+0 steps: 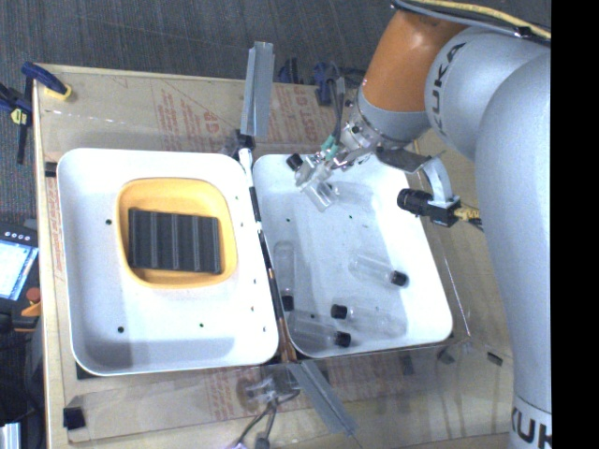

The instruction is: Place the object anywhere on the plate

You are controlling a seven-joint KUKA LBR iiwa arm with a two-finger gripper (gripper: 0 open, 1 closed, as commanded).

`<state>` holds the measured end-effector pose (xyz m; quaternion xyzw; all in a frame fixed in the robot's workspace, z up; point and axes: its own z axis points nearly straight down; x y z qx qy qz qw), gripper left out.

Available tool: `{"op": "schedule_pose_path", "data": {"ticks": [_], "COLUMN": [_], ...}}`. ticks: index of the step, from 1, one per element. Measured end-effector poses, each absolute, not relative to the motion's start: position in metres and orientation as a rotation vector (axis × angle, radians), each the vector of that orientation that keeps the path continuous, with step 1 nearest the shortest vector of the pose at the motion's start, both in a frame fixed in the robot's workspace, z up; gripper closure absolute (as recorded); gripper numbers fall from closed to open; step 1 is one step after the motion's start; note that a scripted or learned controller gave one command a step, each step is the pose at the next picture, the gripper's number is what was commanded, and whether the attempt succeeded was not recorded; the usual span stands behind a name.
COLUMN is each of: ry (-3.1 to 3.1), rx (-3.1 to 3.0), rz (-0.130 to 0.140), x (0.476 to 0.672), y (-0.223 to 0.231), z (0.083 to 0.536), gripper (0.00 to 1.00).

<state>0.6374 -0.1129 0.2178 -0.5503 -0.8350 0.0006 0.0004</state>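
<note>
The arm (pixel 487 157) fills the right side of the camera view, its lower body cut off by the frame edge, and its grey bulk hides the bench at 3 o'clock. The gripper (pixel 318 181) hangs over the far left corner of the right bin (pixel 435 293), at about 11 o'clock in that bin. Its small pale parts blend with the white floor beneath, so I cannot tell whether it is open, closed or holding anything.

The objects in the right bin are clear plastic vials with black caps, faint against the white. One vial (pixel 376 269) lies near the bin's middle, its cap at its 4 o'clock end; it sits at about 5 o'clock from the gripper, well apart from it. Two more vials (pixel 351 324) lie near the bin's 6 o'clock wall, their bodies hard to trace.

The yellow plate (pixel 178 195) lies in the left bin (pixel 84 297), bearing a dark ridged insert (pixel 176 241) on its middle.
</note>
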Motion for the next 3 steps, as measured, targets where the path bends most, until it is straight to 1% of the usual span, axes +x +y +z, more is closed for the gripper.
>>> {"op": "schedule_pose_path", "data": {"ticks": [1,2,3], "ry": [-2.797,-2.968,-2.968], "rx": [-1.422,-1.020,-1.021], "rz": [0.003,0.002,0.003], "x": [0.656,0.623,0.623], "y": [-0.029,-0.010,-0.010], "z": [0.192,0.191,0.191], "gripper": [1.00,1.00,0.00]}}
